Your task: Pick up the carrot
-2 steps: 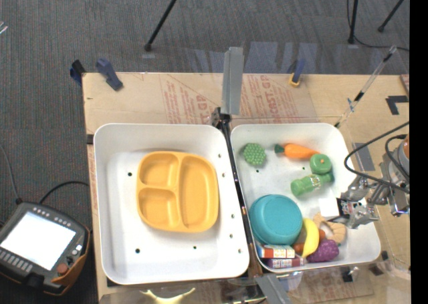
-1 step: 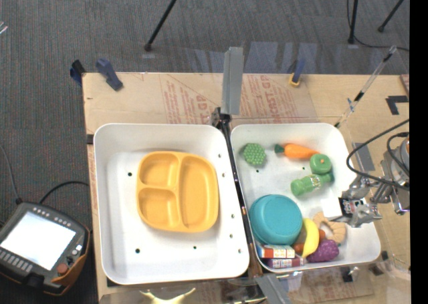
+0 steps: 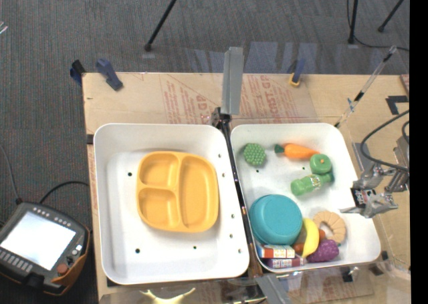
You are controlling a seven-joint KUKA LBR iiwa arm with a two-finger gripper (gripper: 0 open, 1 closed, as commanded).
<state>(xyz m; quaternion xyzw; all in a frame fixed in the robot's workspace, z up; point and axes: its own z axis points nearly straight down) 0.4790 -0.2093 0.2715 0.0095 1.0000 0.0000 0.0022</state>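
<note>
The carrot (image 3: pixel 300 152) is orange with a green stub at its left end. It lies on its side near the back of the right bin (image 3: pixel 348 142). My gripper (image 3: pixel 372 201) hangs at the right rim of that bin, well to the right of the carrot and nearer the front, apart from it. Nothing can be seen in its grasp.
The right bin also holds a knobbly green ball (image 3: pixel 254 154), a green bottle (image 3: pixel 311 183), a teal bowl (image 3: pixel 276 219), a banana (image 3: pixel 311 236), a ring-shaped pastry (image 3: pixel 332 223), purple grapes (image 3: pixel 324 251) and a small box (image 3: pixel 278 252). A yellow divided plate (image 3: pixel 178 190) sits in the left bin (image 3: pixel 114 229).
</note>
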